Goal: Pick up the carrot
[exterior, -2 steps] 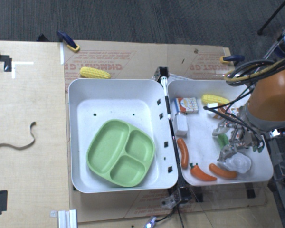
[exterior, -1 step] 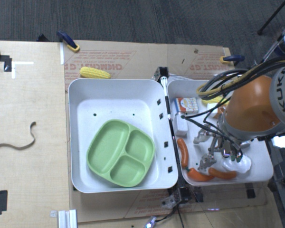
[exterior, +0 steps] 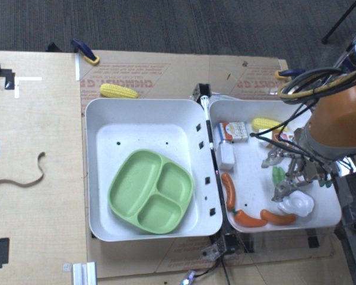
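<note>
Orange tapered carrot (exterior: 248, 219), lying flat

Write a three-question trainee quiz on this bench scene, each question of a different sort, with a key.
1. True or false: the green divided plate lies in the left bin.
2. Multiple choice: the corn cob outside the bins rests on A) cardboard, B) the plate, C) the floor.
3. Fill in: the pincer hangs over the ___ bin.

Key: 1 true; 2 A; 3 right.
</note>
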Available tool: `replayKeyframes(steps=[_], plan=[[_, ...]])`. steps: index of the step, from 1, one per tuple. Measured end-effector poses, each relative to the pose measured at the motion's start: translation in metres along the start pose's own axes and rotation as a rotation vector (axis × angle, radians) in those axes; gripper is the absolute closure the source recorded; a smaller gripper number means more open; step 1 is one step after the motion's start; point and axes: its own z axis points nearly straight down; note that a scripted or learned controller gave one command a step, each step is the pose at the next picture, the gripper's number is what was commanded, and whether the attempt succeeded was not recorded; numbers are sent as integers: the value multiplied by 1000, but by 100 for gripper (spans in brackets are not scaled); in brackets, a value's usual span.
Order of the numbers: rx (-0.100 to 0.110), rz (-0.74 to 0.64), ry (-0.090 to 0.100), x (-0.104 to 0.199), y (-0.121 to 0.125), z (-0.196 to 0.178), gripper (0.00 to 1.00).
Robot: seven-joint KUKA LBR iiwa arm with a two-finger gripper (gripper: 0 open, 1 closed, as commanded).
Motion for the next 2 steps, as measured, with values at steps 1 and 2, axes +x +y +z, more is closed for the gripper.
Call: replayKeyframes(steps=[1, 2], plan=[[-2, 57, 4, 21, 46, 39, 0], [1, 87, -1, -5, -54, 38, 0]])
